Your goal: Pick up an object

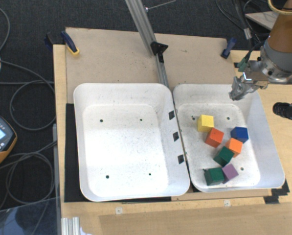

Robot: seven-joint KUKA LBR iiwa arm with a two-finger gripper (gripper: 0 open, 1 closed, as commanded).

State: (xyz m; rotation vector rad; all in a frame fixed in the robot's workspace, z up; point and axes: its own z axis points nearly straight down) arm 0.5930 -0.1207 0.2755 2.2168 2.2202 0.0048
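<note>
Several small coloured blocks lie in the right bin (263,146): a yellow one (205,123), an orange-red one (214,137), a blue one (239,133), a small orange one (235,145), two green ones (223,156) (214,176) and a purple one (230,172). My gripper (237,90) hangs over the bin's far right corner, above and to the right of the yellow block, with nothing seen in it.
The left bin (87,106) lies beside the right one. A metal pole (146,28) slants across the back of the bench. Blue clamps (70,42) (228,47) sit on the bench's far edge. Cables lie on the floor at left.
</note>
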